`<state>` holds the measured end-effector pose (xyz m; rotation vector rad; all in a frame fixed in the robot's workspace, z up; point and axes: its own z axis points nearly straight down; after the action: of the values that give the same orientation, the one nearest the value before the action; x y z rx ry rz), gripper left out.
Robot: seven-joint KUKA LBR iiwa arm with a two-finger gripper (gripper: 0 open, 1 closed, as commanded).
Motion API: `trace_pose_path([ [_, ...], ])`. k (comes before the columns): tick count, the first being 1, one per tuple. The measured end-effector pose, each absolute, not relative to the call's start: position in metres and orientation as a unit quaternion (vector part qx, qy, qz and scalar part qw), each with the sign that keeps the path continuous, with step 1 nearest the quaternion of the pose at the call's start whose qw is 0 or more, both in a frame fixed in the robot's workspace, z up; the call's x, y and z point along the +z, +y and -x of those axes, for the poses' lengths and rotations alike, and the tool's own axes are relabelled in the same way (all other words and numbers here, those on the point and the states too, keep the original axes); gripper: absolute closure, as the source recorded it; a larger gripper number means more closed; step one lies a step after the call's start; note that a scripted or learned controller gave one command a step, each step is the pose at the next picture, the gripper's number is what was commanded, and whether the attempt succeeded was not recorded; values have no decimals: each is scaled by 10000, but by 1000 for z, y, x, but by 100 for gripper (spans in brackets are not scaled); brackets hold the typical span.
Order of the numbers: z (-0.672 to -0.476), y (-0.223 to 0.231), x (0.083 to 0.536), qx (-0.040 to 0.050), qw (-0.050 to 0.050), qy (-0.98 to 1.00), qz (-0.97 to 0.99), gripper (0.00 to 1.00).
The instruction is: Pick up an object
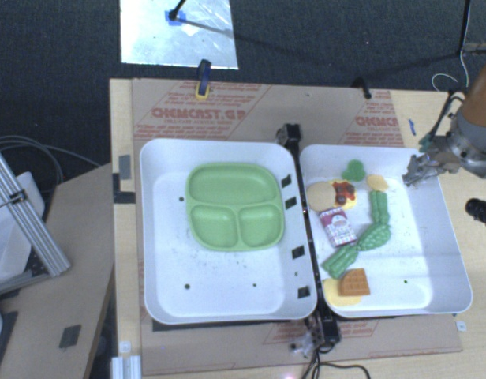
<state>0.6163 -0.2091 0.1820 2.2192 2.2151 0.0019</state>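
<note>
One long green pod [379, 208] lengthwise up the right bin [440, 235]; hand [417, 170] apart, grip state unclear.

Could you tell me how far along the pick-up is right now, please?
Nothing looks picked yet: the toys all lie in the right bin, and the green tray sits in the left bin. The gripper hangs over the right bin's far edge. Descending and grasping remain.

1. The arm [473, 125] shows a grey, rounded wrist section below an orange band.
2. The gripper [413, 172] is small and metallic grey — its details are too blurred to make out.
3. A thin cable loops beside the wrist.
4. A black part juts in lower down — unclear what it is.
</note>
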Motion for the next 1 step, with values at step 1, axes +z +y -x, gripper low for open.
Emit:
trace_pose_path([
  [1,-630,-155,114,3,-17,7099,-7043,100],
])
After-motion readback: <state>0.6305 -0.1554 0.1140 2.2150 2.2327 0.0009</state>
